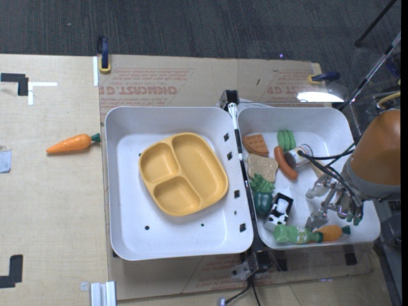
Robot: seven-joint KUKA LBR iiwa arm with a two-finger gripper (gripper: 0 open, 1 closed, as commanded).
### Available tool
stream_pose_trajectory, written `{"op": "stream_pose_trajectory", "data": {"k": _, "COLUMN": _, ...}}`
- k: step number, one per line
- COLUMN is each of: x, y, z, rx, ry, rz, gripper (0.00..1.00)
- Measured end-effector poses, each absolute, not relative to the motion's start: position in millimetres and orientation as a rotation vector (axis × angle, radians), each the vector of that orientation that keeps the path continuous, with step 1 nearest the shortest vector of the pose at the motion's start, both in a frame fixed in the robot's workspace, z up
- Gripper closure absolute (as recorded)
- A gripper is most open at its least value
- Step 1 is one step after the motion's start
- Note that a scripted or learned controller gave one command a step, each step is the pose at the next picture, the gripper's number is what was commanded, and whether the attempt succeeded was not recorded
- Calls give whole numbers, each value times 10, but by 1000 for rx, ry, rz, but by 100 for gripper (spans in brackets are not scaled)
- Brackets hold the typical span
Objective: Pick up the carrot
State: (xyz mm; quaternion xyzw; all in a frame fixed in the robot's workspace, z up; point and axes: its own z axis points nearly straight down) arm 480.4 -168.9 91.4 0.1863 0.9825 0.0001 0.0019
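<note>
Carrot [71,145]: it lies on the bare surface [44,222] at the left of the frame, outside both bins, its green end pointing toward the left bin [111,190].
Gripper [317,220]: it hangs low over the lower part of the right bin [347,123], well apart from that carrot.
Gripper state: whether it is open or closed I cannot tell; nothing is seen held in it.
Orange piece [331,233]: it lies just beside the gripper, next to a green toy [293,235]; it may be a second carrot, but this is not sure.
Step in hand: I judge it is the approach, with no grasp made yet.
Good way: come down over the middle of the body and close across its narrow width, not along its length.
Risk: the round, tapering body may slip out, and in the crowded right bin a neighbour may be caught instead.
</note>
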Motion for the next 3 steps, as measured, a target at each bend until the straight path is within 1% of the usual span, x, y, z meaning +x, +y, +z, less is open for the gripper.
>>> {"op": "stream_pose_trajectory", "data": {"k": 1, "x": 4813, "y": -1841, "z": 931, "rx": 324, "ry": 3113, "rz": 3, "gripper": 0}}
{"op": "stream_pose_trajectory", "data": {"k": 2, "x": 4953, "y": -2214, "z": 928, "rx": 242, "ry": 3125, "rz": 0, "gripper": 0}}
{"op": "stream_pose_trajectory", "data": {"k": 3, "x": 4845, "y": -2198, "z": 958, "rx": -177, "ry": 3118, "rz": -3, "gripper": 0}}
